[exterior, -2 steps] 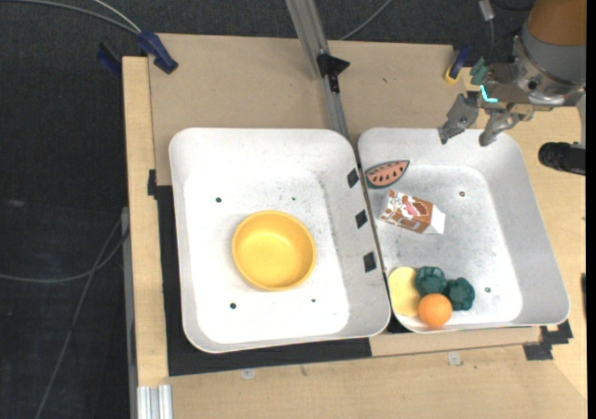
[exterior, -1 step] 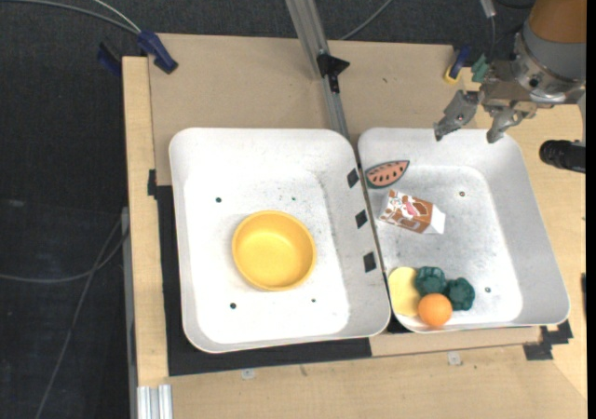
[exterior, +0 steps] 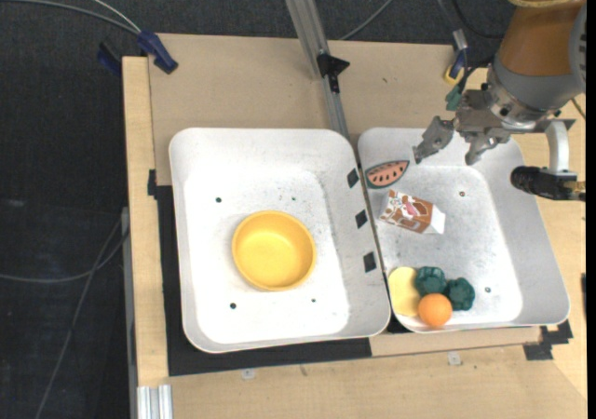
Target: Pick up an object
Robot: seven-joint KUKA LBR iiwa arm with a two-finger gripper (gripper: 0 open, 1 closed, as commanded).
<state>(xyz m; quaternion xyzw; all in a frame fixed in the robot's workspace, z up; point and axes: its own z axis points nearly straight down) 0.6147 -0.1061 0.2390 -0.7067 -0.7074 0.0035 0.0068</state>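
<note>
Hovering over the far end of the right white plastic bin (exterior: 535, 250), the two-finger gripper (exterior: 453, 149) hangs with its fingers (exterior: 430, 142) spread apart and nothing between them. Grey arm with orange upper section (exterior: 545, 7) comes in from the right.

Right bin contents, counted:
- one watermelon-slice toy, red with green rind (exterior: 386, 171), against the bin's left wall, just left of and below the gripper, nearest thing to it.
- one small brown-and-white printed carton (exterior: 411, 213), lying flat, near the slice.
- one pale yellow rounded piece (exterior: 402, 289), at the near left corner.
- two dark green knobbly lumps (exterior: 445, 285), touching each other.
- one orange ball (exterior: 434, 311), touching the green lumps and the yellow piece.

The near-corner cluster lies well apart from the gripper.

Left white plastic bin (exterior: 200, 175): one round yellow plastic bowl (exterior: 273, 249), upright, near the middle.

A slanted metal pole (exterior: 307, 26) crosses the bench and ends at the gap between the bins. One blue clamp (exterior: 156, 50) sits at the bench's far left corner.
</note>
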